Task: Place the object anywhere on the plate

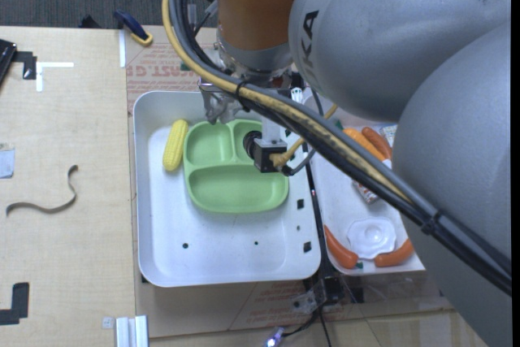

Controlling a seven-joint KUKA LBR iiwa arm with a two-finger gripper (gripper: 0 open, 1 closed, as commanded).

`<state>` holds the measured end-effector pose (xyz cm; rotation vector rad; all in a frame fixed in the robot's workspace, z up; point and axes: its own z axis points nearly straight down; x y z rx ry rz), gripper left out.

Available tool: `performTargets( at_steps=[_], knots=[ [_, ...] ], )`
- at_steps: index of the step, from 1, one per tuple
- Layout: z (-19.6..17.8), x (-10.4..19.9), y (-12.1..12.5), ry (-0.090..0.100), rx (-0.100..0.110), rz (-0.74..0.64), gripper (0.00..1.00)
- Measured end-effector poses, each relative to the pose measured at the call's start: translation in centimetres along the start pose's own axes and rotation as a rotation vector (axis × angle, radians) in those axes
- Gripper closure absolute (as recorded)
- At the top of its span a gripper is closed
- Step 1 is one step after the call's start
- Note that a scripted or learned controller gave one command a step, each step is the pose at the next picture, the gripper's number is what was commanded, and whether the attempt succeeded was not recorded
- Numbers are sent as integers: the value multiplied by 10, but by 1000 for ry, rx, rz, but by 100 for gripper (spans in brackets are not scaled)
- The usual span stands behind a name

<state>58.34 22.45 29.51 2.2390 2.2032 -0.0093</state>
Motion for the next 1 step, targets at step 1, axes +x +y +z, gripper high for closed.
performTargets(
  at_steps=[1],
  knots=[
    [0,0,0,0,-1,0,0]
  ],
)
